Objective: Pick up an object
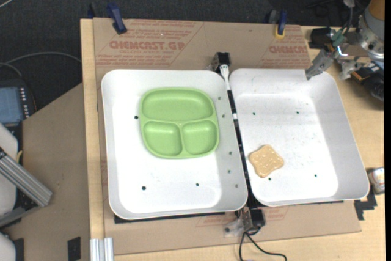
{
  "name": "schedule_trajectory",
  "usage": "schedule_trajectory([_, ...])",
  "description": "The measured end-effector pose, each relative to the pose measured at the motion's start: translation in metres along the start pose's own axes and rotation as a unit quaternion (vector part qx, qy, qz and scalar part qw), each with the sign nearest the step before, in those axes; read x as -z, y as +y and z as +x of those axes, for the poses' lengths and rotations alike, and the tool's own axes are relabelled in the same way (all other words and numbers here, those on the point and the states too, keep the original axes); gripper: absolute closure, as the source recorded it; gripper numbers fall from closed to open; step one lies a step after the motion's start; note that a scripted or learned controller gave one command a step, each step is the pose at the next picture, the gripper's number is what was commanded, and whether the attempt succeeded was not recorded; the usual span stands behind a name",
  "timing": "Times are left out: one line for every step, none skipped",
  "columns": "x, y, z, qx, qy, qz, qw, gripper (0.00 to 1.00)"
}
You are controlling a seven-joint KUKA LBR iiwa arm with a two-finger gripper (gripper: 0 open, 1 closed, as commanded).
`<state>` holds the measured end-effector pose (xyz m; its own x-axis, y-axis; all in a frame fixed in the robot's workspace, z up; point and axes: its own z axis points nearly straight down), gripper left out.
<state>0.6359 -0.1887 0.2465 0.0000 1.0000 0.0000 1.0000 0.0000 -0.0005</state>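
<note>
Tan cracker-like piece lies flat in right bin, near that bin's front-left corner, close to the divide btwn the two bins but not touching the wall as far as visible. Irregular rounded-square shape, speckled surface; nothing on or against it. Rest of right bin floor shows small dark specks & a few black dots. Left bin sits just beside it, rims meeting along the middle, w/ a black strip running down the seam. In left bin a light green divided plate lies flat, toward the back-centre: one wide compartment at back, two smaller ones in front. Both bins rest on a brown cardboard sheet w/ red print, held at back edge by blue clamps. Gripper is at the right bin's back-right corner, over the rim, well apart from the tan piece; a thin grey finger slants down-left toward the bin. Can't tell whether fingers are spread or pressed together; nothing seen btwn them. Arm body at far right edge.
</note>
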Motion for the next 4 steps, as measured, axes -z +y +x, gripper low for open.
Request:
schedule_trajectory([0.125,-0.062,-0.039,-0.002,-0.003,-0.006,1.0,0.0])
schedule_trajectory([0.301,-0.098,0.021,0.003,-0.003,-0.011,0.9999,0.0])
schedule_trajectory([0.29,-0.151,0.104,0.004,0.001,0.0,1.0,0.0])
schedule_trajectory([0.289,-0.158,0.009,-0.005,-0.002,-0.002,1.0,0.0])
